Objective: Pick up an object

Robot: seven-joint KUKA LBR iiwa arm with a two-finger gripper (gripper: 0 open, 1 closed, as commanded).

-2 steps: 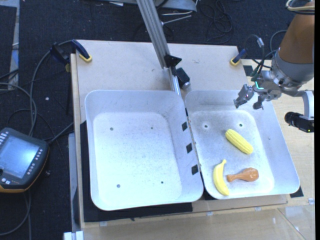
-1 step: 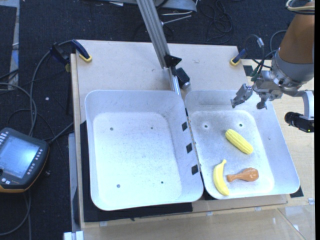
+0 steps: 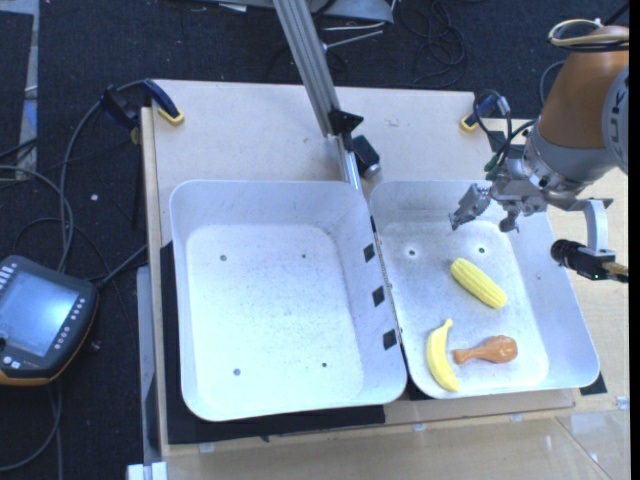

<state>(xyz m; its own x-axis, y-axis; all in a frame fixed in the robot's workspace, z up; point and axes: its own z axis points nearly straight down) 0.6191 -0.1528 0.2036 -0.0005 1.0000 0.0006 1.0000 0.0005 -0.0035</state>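
Three toy foods lie in the right bin. A yellow corn cob rests near the bin's middle. A yellow banana lies toward the front edge, and an orange-brown chicken drumstick sits just to its right, touching it. My gripper hangs over the back of the right bin, above and behind the corn cob. Its two fingers are spread apart with nothing between them.
The left bin sits beside the right one, joined along a black-tabbed seam. A slanted metal pole with a clamp rises from the back between the bins. Yellow-handled clamps grip the bench's back corners.
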